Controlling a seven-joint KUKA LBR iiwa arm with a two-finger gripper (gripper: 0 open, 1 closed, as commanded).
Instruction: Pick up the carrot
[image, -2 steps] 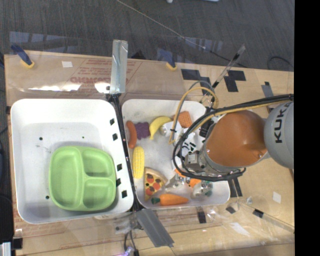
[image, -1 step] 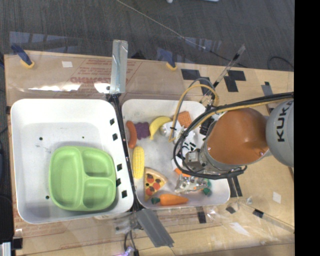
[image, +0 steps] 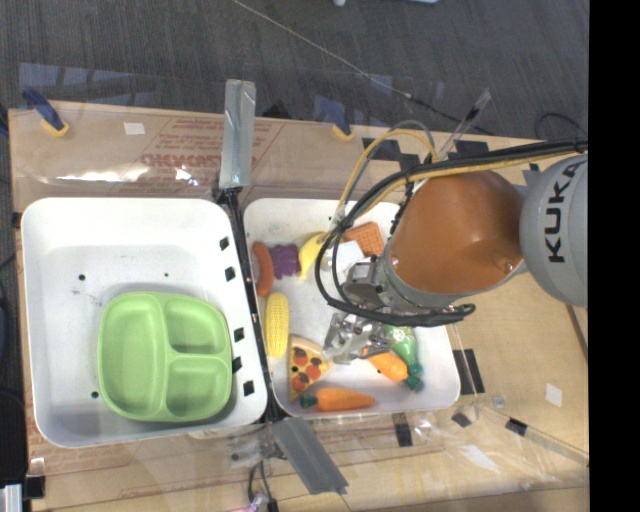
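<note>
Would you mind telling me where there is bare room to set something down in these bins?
Bare floor rings the green tray in the left bin, widest behind it. The right bin is crowded: corn, pizza slice, carrot and gripper.

The grey arm housing (image: 560, 235) at the right edge carries black capital letters running down its side, reading "KUKA"; the clear plastic sheet (image: 180, 155) behind the left bin bears faint reddish printed lines, mirrored or too washed out to read; small white labels (image: 133, 128) on the sheet show no legible writing.
</note>
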